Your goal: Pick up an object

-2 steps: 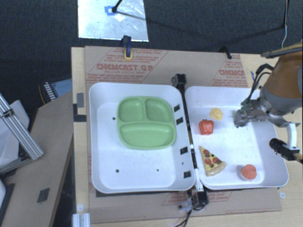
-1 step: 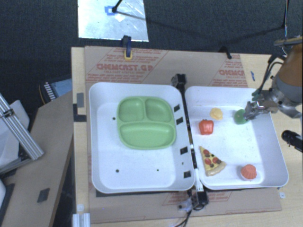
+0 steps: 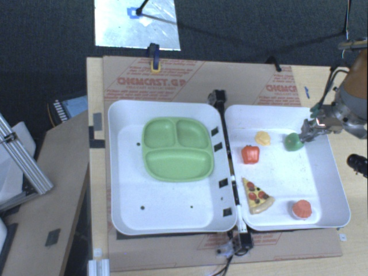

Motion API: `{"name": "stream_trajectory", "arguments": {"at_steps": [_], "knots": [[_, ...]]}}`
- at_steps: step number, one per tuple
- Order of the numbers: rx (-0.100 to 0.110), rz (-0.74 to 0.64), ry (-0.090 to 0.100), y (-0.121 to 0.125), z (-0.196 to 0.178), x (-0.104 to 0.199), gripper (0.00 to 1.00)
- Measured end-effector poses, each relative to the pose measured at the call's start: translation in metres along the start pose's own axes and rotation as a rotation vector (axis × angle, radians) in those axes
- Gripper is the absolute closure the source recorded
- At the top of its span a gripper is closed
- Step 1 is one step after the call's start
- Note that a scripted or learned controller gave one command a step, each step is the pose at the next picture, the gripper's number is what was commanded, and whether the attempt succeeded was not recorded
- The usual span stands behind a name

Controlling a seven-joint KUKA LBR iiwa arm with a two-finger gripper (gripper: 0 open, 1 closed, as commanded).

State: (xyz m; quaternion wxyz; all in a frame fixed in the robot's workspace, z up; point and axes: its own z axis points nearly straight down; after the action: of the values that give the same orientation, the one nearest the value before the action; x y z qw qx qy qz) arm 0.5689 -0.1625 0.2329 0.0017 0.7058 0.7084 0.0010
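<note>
Five toys [image 3: 250,154], one green tray [image 3: 176,149]

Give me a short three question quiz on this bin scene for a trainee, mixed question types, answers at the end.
1. True or false: the green three-compartment plastic plate lies in the right white bin.
2. Which item lies nearest the gripper? A. pizza slice toy B. small green round toy C. red pepper toy
3. Fill in: the pink-and-white round toy sits near the right bin's ____ right corner.

Key: 1 false; 2 B; 3 front.
</note>
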Motion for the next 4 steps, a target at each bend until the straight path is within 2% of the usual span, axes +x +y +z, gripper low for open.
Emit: {"name": "stream_trajectory", "arguments": {"at_steps": [1, 2, 3, 4], "knots": [[0.003, -0.004, 0.002, -0.017, -0.006, 0.046, 1.0], [0.003, -0.003, 0.001, -0.028, 0.003, 0.089, 1.0], [0.003, -0.005, 0.002, -0.044, -0.004, 0.142, 1.0], [0.004, -0.006, 0.003, -0.049, 0.009, 0.197, 1.0]]}}
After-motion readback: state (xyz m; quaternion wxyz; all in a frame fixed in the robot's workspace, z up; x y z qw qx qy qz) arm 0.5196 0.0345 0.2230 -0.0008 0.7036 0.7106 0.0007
